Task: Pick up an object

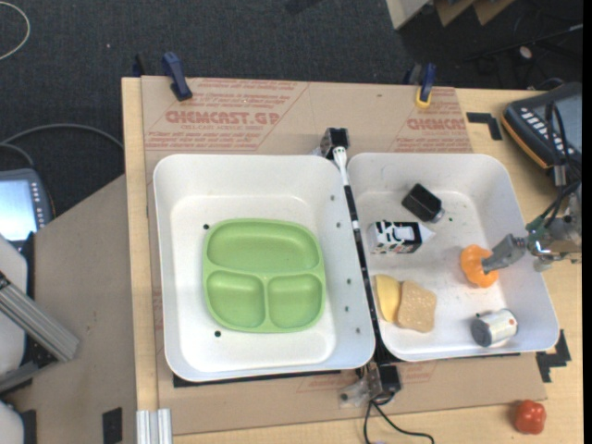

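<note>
Your gripper (507,252) sits at the right bin's (444,169) right rim, orange object (475,265) touching its tip leftward, grip unclear.

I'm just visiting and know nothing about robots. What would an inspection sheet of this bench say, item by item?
Surface: brown board bearing the left bin and right bin, side by side.
Job's things: in the right bin, a black block, black-and-white box, orange piece, yellow piece, tan sponge, grey cylinder.
Clutter: green divided plate in the left bin; red object on the bench.
Grippers: hand beside the orange piece; grip unclear.
Cables: wires at the front edge.
Surroundings: dark carpet; clamps on the board.
</note>
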`<state>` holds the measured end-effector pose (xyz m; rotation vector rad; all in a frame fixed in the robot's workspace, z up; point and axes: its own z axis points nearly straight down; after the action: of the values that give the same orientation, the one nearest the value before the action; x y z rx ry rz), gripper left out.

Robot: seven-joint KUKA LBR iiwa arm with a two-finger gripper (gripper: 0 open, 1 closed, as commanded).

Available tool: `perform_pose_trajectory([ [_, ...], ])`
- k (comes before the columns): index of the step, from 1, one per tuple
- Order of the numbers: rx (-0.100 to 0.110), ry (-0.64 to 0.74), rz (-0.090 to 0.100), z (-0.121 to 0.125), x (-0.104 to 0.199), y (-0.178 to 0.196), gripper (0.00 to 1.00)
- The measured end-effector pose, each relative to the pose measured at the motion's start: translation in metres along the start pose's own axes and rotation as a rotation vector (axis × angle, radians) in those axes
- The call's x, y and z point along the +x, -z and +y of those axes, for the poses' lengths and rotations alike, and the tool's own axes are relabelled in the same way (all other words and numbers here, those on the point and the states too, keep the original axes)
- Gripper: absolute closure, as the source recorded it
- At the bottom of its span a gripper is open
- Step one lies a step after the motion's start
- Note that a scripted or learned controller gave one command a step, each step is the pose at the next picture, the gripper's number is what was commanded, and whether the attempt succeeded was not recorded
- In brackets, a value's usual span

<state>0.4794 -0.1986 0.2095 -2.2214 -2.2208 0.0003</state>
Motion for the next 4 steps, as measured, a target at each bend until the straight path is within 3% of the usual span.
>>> perform_pose_trajectory([
  [1, 0.005, 0.008, 0.005, 0.000, 0.075, -0.034, 0.00],
  [2, 0.006, 0.001, 0.003, -0.002, 0.101, -0.120, 0.00],
  [3, -0.002, -0.001, -0.001, 0.000, 0.098, -0.106, 1.00],
  [4, -0.016, 0.006, -0.002, 0.059, 0.120, -0.004, 1.00],
])
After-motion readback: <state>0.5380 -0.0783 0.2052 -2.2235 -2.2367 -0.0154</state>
